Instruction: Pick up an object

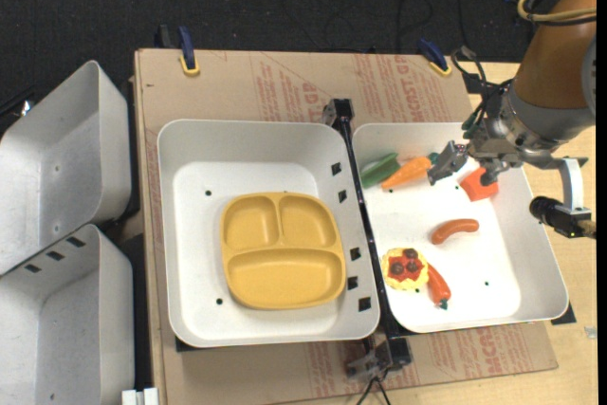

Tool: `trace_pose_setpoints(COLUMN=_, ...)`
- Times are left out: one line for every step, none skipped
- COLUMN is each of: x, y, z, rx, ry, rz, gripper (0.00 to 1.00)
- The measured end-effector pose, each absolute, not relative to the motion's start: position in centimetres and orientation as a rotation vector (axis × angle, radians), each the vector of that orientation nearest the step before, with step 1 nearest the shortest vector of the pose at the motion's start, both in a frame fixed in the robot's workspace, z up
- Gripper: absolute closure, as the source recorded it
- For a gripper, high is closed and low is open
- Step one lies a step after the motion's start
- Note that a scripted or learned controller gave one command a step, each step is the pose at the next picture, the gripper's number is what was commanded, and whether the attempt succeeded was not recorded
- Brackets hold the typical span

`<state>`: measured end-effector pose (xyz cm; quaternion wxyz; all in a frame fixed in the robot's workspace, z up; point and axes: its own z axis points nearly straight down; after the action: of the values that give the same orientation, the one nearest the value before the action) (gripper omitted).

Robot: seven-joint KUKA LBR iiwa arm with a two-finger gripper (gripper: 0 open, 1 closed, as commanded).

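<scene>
Nearest us, at the six o'clock edge of the right bin (531, 299), we see a small yellow pizza slice (404, 268) dotted with dark red toppings, and touching its four o'clock side a glossy red-orange pepper (437, 285). Just toward twelve o'clock from them lies a smooth, slightly curved sausage (455, 229), reddish brown. Further toward twelve o'clock a green leafy piece (378, 169) sits at the bin's ten o'clock corner, with a tapered orange carrot (408, 173) beside it at its three o'clock. A blocky orange-red piece (480, 185) lies at the carrot's three o'clock.

We find the gripper (469, 163) low over that stretch, between the carrot's thick end and the orange-red block; its dark jaws stand apart and nothing sits between them.

Our left bin (180, 232) holds a matte yellow plastic tray (283, 249), rounded at its corners and split into three compartments. Both bins are shallow, white and smooth, resting on a brown cardboard-covered surface (275, 85).
</scene>
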<state>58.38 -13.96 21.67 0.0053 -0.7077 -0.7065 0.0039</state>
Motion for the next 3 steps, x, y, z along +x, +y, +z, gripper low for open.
trace_pose_setpoints(x=58.7, y=-13.9, z=22.3, rx=-2.22, ry=-2.222, rz=0.0, gripper=0.0)
trace_pose_setpoints(x=59.3, y=-14.1, z=16.2, rx=-2.219, ry=-2.217, rz=0.006, gripper=0.0)
trace_pose_setpoints(x=59.3, y=-14.3, z=11.9, rx=-2.221, ry=-2.217, rz=0.004, gripper=0.0)
